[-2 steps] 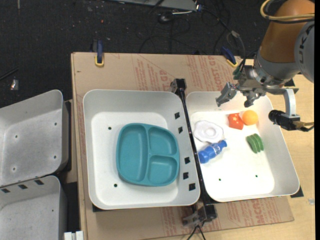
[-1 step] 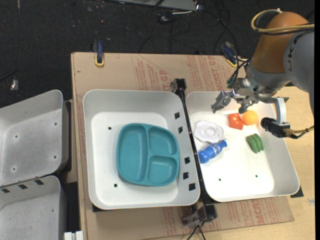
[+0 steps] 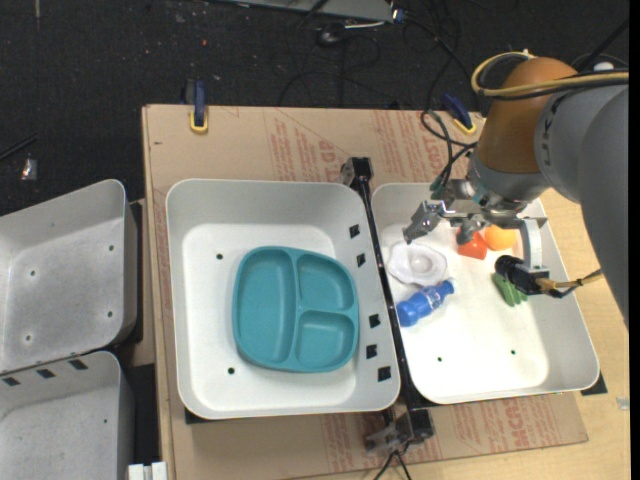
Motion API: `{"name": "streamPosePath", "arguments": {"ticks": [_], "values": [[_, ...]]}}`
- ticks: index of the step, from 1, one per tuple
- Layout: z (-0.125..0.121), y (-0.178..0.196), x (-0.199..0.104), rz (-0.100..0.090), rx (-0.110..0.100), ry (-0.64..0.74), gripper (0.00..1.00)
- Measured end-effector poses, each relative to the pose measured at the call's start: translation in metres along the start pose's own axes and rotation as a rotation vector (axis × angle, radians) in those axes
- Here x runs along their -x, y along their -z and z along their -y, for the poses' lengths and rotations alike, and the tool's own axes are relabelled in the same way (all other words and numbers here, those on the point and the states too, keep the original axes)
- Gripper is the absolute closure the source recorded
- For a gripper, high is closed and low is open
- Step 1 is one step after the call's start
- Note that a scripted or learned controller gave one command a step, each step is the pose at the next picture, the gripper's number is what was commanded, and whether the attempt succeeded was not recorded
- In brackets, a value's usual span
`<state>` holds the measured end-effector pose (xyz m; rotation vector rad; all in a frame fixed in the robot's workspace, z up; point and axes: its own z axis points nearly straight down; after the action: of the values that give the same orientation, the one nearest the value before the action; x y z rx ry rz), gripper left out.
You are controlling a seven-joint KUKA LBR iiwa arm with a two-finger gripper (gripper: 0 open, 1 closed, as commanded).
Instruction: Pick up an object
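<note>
Grey arm (image 3: 560,138) over the right bin (image 3: 560,368)
Gripper (image 3: 440,216) above a white cup (image 3: 417,264); blue bottle (image 3: 423,303) beside it; finger position unclear.

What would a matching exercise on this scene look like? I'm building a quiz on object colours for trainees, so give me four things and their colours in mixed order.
Things:
1. divided plate
2. small bottle
3. block just below the claw
4. object by the right bin's right wall

Colours:
A. orange-red
B. green
C. teal
D. blue

Pairs: 1-C, 2-D, 3-A, 4-B

The plate lies in the left bin; the other three lie in the right bin.
</note>
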<state>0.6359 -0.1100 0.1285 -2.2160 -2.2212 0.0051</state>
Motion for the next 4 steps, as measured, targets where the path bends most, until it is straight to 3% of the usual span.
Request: {"name": "streamPosePath", "arguments": {"ticks": [1, 3, 4], "values": [[-0.002, 0.014, 0.001, 0.001, 0.007, -0.001, 1.0], [-0.004, 0.103, -0.003, 0.002, 0.012, 0.0, 1.0], [0.017, 0.113, -0.055, -0.001, 0.004, 0.004, 1.0]]}}
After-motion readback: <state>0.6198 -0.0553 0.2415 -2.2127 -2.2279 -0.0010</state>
